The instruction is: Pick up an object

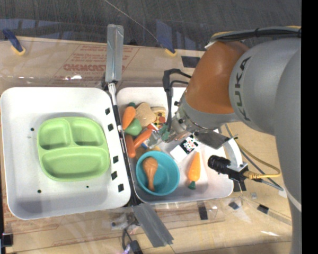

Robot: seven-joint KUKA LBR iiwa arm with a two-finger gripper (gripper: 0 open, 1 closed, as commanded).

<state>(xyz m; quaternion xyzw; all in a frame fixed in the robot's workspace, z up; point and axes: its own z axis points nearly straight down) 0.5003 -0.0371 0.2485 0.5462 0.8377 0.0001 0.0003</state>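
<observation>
Right bin crowded — blue bowl, carrots and toys; left bin roomy around green tray.

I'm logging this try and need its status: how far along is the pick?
Done: the arm has reached into the right bin, with the gripper low over the toy pile near a carrot. In hand: nothing visibly held. Left: grasping and lifting. The blue bowl and green plate sit untouched.

Arm reads "KUKA"; cardboard print seems illegible.
</observation>
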